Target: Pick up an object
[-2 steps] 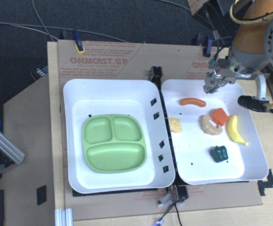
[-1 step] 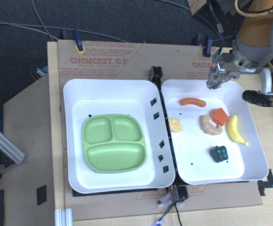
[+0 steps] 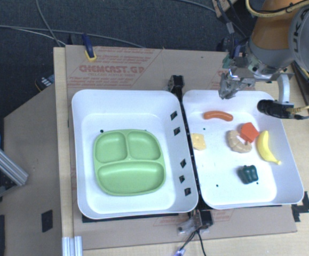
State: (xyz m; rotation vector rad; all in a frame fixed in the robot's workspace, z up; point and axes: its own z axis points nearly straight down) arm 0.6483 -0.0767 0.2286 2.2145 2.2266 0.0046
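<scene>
Cardboard covers the tabletop [image 3: 117,68] under two white bins. Taking the right bin [image 3: 282,191] as landmark: the claw [image 3: 229,91] hangs over its far left rim, holding nothing; whether it is open or closed I cannot tell. Inside lie a red sausage [image 3: 218,116] just below the claw, a pale yellow piece [image 3: 198,141] by the left wall, a beige lump [image 3: 238,142] touching an orange-red block [image 3: 249,132], a banana [image 3: 266,148] toward the right wall, and a dark green pepper [image 3: 248,174] nearer the front. Left of it, the other bin [image 3: 85,111] holds a green divided plate [image 3: 128,162]
</scene>
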